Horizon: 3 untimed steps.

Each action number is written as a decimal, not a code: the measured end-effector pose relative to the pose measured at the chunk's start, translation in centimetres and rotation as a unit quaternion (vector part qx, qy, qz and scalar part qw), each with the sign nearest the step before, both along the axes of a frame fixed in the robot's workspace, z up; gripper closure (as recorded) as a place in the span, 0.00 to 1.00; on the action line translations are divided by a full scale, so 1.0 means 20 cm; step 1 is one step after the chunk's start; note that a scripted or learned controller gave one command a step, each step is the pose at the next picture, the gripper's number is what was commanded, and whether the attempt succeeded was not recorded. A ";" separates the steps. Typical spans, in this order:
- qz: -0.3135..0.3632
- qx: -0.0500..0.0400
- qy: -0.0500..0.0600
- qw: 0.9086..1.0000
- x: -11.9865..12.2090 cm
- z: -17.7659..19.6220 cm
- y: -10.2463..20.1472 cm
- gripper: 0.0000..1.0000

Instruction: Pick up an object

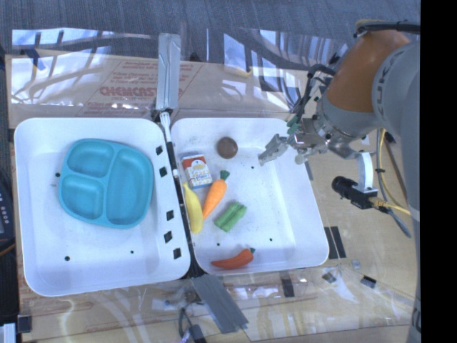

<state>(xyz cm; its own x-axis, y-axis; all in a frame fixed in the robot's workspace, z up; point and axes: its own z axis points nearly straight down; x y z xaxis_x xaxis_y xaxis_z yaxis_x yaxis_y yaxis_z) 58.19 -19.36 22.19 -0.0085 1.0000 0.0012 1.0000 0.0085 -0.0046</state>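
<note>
Camera view, nearest edge first: a red chili pepper (233, 259) lies at the front of the right bin (303, 227). Farther in sit a green vegetable piece (230, 216), a carrot (214, 195) and a banana (193, 208) against the divider. Behind them is a small box (196, 171) with a red-and-white label — print too small to read — and a brown ball (227, 147) near the back wall. The left bin (43, 263) holds a blue divided plate (106, 182). The gripper (275, 148) hangs over the right bin's back corner, carrying nothing. Beyond, cardboard (128, 84) shows faint red lettering — unreadable.
</note>
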 end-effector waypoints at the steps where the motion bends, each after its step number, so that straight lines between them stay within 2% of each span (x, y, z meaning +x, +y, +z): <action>1: 0.004 -0.001 -0.006 1.000 0.09 -0.62 0.37 0.00; 2: -0.009 -0.001 -0.007 1.000 -0.11 -0.62 0.46 0.00; 3: 0.025 0.000 -0.002 1.000 -0.19 -0.15 0.57 0.00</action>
